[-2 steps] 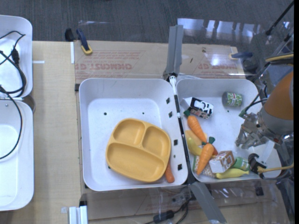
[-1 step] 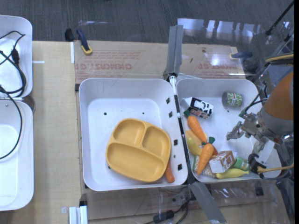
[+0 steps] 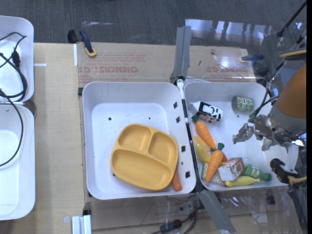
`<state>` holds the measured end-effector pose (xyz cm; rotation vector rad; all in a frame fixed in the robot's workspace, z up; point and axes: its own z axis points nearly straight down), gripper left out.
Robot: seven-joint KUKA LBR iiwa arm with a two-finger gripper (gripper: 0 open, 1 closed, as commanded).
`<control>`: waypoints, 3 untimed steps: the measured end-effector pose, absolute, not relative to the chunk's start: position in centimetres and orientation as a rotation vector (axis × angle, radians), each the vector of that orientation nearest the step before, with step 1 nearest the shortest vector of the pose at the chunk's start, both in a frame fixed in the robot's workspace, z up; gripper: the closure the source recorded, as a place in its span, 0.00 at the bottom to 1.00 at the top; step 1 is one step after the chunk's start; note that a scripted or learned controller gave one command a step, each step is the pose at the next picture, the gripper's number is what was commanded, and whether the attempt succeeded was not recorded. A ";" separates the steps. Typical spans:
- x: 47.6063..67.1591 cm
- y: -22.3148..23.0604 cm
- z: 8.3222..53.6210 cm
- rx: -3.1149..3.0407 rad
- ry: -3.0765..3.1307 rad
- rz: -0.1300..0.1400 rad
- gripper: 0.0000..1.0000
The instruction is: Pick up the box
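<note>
The box (image 3: 231,168) is a small brown and white carton lying near the front of the right bin (image 3: 225,87). It rests among an orange carrot (image 3: 213,165), a yellow banana (image 3: 241,181) and a green bottle (image 3: 256,172). My gripper (image 3: 251,140) hangs over the right side of that bin, up and to the right of the box and apart from it. Its fingers (image 3: 240,137) are spread open with nothing between them. The arm's orange band (image 3: 297,95) shows at the right edge.
The right bin also holds a second carrot (image 3: 205,133), a black and white toy (image 3: 210,113) and a green can (image 3: 243,103). In the left bin (image 3: 97,130) lie a yellow divided plate (image 3: 144,156) and a small carrot (image 3: 176,182).
</note>
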<state>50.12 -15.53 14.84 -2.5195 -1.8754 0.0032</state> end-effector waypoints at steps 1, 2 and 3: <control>51.5 -20.5 9.1 -2.471 -1.919 -0.005 0.00; 57.0 -19.3 9.1 -2.478 -1.931 0.003 0.00; 57.0 -19.3 9.1 -2.478 -1.931 0.003 0.00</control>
